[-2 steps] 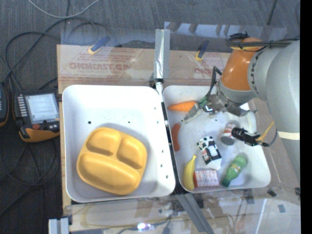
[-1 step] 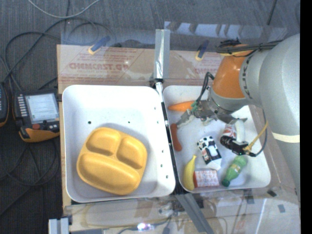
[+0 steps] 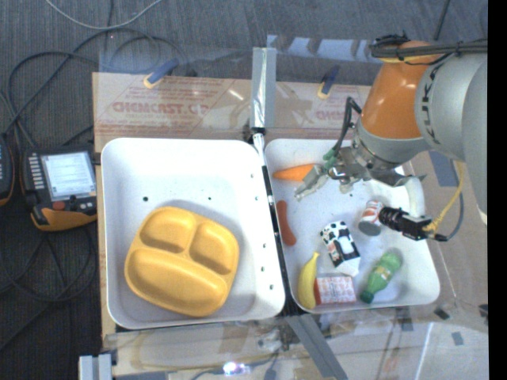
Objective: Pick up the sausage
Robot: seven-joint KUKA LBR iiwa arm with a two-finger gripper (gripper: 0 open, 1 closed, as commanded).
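The sausage (image 3: pixel 284 223) is a thin reddish-brown stick lying lengthwise against the left wall of the right bin (image 3: pixel 412 295). My gripper (image 3: pixel 310 187) hangs over the upper part of that bin, just below the carrot (image 3: pixel 295 172) and up and to the right of the sausage. Its fingers stand open with nothing between them. The grey and orange arm reaches in from the upper right.
The right bin also holds a banana (image 3: pixel 307 279), a red and white box (image 3: pixel 336 289), a green bottle (image 3: pixel 380 275), a black and white cow toy (image 3: pixel 339 242) and a small can (image 3: pixel 371 218). A yellow divided plate (image 3: pixel 182 260) lies in the left bin (image 3: pixel 127 172).
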